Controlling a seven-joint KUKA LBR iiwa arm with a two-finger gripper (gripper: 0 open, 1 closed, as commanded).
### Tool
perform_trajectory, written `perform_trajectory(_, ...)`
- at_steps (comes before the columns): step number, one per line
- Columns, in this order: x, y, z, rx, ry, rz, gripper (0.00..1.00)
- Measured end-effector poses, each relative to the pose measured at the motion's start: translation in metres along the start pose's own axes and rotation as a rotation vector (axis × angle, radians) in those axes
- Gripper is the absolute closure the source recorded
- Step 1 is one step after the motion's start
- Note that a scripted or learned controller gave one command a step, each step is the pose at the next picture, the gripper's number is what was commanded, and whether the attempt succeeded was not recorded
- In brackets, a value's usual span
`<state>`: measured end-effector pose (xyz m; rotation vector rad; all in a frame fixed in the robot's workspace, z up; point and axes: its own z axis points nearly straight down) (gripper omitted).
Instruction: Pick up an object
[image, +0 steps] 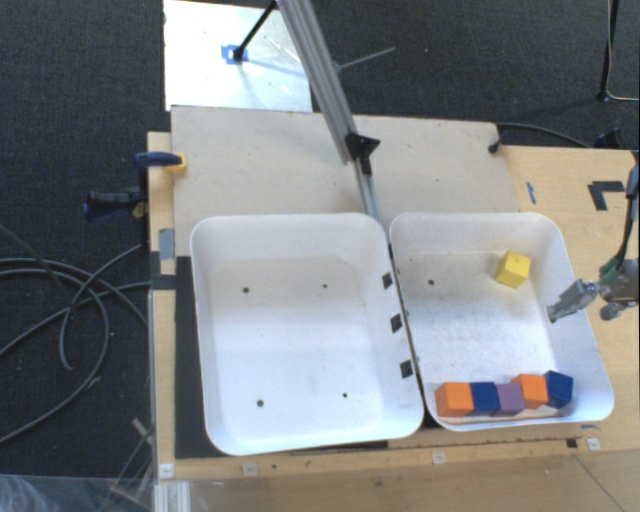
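Gripper (572, 300) at far right edge of right bin (470, 235), over its right rim. Jaw state: can't tell, too small and blurred. Nothing seen between fingers. Yellow cube (513, 268) in upper part of right bin, left of gripper and a bit further back, near but apart. Row of 5 blocks along near wall: orange (455, 398), blue (484, 397), purple (509, 397), orange (533, 389), blue (559, 386), touching, well apart from gripper. Left bin (215, 240) beside right bin.

At the right edge the gripper (566, 303) looks like dull grey metal, slim and angular, with what may be a thin dark cable running above it.
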<state>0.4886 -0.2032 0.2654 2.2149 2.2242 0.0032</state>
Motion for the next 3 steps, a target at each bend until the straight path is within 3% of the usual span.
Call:
perform_trajectory(1, -0.011, 0.1, -0.095, -0.012, -0.006, -0.005, 0.0)
perform_trajectory(2, -0.011, 0.129, 0.029, 0.006, 0.001, -0.002, 0.0)
perform_trajectory(3, -0.011, 0.15, 0.18, 0.007, 0.001, -0.002, 0.0)
